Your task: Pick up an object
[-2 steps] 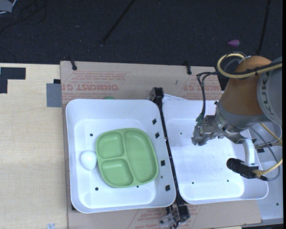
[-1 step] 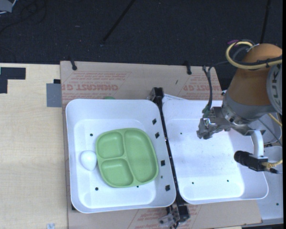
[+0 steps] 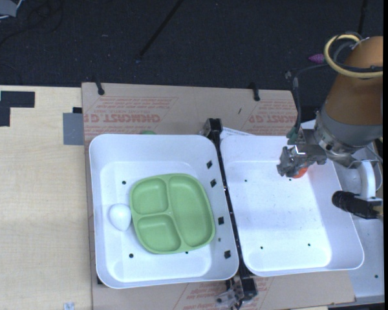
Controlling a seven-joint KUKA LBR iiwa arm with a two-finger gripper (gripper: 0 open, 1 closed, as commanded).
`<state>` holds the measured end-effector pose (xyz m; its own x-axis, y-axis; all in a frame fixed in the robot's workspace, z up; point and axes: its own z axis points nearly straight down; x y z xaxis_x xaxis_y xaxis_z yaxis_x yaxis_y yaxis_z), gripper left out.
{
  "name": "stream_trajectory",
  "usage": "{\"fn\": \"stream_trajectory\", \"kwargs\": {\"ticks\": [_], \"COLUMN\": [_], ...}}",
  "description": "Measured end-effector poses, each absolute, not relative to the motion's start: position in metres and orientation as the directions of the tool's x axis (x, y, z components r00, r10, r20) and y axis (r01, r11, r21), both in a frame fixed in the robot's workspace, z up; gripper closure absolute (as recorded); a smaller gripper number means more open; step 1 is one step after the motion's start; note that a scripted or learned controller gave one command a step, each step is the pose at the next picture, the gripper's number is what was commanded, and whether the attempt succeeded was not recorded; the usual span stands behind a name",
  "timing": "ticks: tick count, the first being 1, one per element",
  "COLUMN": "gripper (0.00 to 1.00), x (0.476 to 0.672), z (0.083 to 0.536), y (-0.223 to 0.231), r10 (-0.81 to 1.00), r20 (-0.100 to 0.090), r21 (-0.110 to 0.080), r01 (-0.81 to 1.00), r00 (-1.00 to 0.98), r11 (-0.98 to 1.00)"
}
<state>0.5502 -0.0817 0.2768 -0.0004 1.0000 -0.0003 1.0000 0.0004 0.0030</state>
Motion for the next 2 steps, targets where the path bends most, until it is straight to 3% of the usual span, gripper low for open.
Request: {"fn": "stream_trajectory", "kwargs": {"ticks": [1,2], "gripper": [1.00,1.00], "x": [0.569,0.575], "z": [0.273,0.249], "y": [-0.032,0.016], "r10": [1.000,1.000], "r20": [0.001,0.000], "r21": [-0.002,-0.005], "r01": [1.000,1.000], "r00": [-0.004,-0.002], "r11": [0.004,0.002]}}
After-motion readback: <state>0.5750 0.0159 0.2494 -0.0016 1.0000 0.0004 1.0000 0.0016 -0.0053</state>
